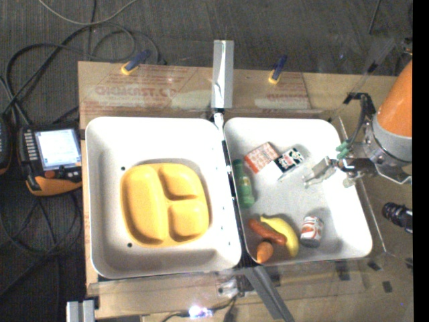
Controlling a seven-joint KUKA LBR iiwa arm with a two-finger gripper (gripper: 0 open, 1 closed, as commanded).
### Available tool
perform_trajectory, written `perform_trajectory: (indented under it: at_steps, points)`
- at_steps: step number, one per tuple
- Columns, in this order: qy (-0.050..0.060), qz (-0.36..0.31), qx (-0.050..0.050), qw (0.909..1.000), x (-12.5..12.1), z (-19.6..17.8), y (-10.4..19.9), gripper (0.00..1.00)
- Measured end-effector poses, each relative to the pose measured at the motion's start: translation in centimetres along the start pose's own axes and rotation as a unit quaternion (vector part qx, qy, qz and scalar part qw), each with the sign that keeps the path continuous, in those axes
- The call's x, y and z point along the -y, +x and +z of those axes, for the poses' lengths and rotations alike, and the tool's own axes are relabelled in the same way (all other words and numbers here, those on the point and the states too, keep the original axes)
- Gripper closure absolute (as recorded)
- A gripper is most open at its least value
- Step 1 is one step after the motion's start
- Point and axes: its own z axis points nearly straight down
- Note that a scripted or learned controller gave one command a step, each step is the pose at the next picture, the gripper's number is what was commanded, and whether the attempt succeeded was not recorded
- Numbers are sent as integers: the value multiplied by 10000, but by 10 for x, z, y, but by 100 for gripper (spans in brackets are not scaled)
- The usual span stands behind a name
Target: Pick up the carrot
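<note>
Carrot (264,251) lies at the near edge of the right bin (348,243), touching the banana (284,232). I see my gripper (316,173) near the far right corner, fingers apart, holding nothing. I should come straight down and miss the banana.

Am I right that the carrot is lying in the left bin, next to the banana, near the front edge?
Not quite. The carrot lies in the right bin, not the left one. The rest holds: it sits next to the banana, near the front edge. The camera view shows this; the left bin holds the yellow divided tray.
</note>
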Motion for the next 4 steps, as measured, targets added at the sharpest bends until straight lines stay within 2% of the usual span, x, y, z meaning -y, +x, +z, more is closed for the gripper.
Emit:
perform_trajectory:
  at_steps: [1,2,3,4]
  points:
    - [-4,-1219,-9,9925,-51,173,19,0]
    - [0,-1218,-10,9926,-51,173,19,0]
    - [20,-1223,-24,9925,-50,166,20,100]
    - [2,-296,-3,9996,-30,101,22,100]
